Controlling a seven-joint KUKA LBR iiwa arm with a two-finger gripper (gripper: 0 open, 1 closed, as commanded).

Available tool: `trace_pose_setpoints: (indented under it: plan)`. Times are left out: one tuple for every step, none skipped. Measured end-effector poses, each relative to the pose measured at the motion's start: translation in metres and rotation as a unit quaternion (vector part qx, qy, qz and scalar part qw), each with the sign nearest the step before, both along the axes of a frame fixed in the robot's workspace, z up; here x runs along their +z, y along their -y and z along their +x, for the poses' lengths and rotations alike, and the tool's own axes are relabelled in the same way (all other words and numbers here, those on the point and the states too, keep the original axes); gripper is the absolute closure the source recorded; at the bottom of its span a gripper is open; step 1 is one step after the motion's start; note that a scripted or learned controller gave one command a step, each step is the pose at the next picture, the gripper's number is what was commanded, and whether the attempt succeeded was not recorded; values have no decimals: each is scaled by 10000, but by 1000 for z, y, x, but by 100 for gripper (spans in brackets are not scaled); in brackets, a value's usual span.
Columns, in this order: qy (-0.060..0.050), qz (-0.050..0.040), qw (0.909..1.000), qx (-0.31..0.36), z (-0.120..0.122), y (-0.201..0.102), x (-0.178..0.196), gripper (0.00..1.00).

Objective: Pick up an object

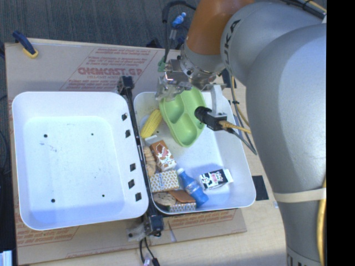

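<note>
While the arm (266,65) leans in from the right over the far end of the right bin (236,159), its gripper (173,82) sits right at the upper edge of a green divided tray (186,117). The tray stands tilted, its top edge up against the gripper, its lower end down among the bin's contents. Whether the gripper is clamped on that edge or merely touching it, I cannot tell from here. Beside the tray lies a yellow corn cob (151,123), and nearer the front a small brown carton (163,154), a blue bottle (192,187) and a black-and-white packet (216,178). The left bin (22,148) waits alongside. I'd judge the pick as underway but unproven: the tray looks partly raised, not yet clear of the bin.
</note>
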State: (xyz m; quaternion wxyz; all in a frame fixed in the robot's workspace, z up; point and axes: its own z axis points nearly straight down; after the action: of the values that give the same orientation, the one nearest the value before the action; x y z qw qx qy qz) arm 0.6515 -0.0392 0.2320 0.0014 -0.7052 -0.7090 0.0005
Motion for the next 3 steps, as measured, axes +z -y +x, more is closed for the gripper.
trace_pose_setpoints:
  plan:
    - [-15,2,10000,3,-34,-23,19,100]
    - [-3,-2,10000,6,-63,-59,58,100]
    - [-18,-9,10000,10,-71,-92,44,100]
